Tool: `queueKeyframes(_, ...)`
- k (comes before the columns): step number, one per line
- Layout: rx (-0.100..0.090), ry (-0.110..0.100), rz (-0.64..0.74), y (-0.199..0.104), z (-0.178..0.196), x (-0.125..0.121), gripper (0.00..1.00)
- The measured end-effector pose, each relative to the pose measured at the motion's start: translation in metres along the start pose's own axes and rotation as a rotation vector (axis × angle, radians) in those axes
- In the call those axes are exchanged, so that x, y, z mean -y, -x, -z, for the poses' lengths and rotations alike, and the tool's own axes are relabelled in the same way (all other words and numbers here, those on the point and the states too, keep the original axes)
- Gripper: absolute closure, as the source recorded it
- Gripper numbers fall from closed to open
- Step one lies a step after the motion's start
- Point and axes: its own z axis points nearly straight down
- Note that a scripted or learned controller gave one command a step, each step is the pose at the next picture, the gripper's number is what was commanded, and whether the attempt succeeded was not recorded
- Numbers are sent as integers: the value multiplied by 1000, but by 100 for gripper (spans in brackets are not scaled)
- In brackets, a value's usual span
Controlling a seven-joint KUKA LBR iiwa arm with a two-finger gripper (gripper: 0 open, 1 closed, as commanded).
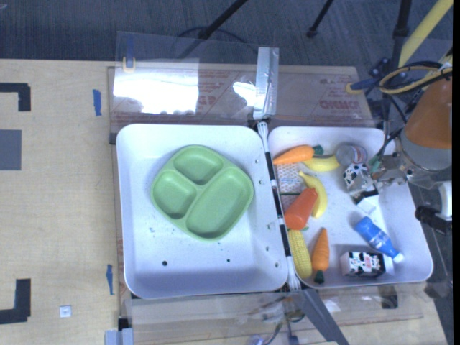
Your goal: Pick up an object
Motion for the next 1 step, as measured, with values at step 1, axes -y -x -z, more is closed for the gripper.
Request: queueKeyframes(1, 4, 0, -132, -19, 85, -40, 100)
